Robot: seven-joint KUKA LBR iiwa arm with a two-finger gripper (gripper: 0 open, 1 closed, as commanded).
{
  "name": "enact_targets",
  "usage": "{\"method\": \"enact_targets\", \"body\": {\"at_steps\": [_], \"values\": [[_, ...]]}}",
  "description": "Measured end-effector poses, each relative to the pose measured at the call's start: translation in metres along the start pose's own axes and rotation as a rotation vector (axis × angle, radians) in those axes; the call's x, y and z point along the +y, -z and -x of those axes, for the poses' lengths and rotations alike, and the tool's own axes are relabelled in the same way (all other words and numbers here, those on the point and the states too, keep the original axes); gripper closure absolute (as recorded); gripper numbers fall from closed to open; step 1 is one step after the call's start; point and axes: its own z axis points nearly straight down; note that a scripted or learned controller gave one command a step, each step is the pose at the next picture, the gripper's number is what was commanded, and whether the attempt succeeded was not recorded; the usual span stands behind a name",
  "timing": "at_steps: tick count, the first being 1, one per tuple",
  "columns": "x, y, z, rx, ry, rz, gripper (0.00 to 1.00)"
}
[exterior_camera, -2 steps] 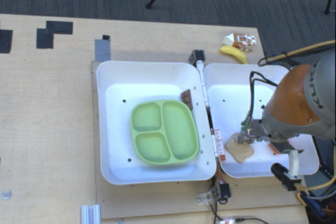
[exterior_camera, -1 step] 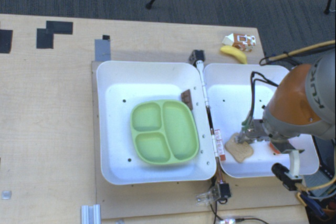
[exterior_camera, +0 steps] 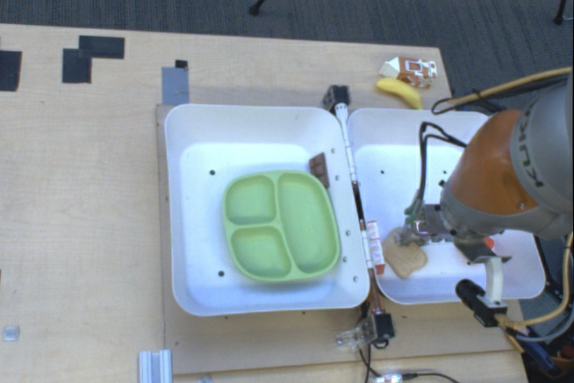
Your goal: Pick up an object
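Dark grey carpet filled the top of the view, crossed by a thin black stand leg, and below it lay the pale wooden worktop with a few dark tape marks near its left edge. Two shallow white bins sat side by side on it: the left bin held a green divided tray with three compartments and a small brown piece near its right wall. The right bin was partly covered by the grey arm with its orange band, which was cut off at the right edge and hid much of that bin's floor. Low in the right bin, near its left wall, lay a flat tan object, cookie-like. The gripper sat just above it, touching or nearly so; whether it was open, closed or gripping anything could not be told from this angle. Behind the bins a yellow banana lay beside a small white and orange carton, too small to identify.
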Motion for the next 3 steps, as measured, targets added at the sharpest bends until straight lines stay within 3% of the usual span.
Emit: {"method": "enact_targets", "body": {"at_steps": [3], "values": [[-0.0001, -0.0001, 0.0008, 0.002, 0.000, 0.000, 1.00]]}}
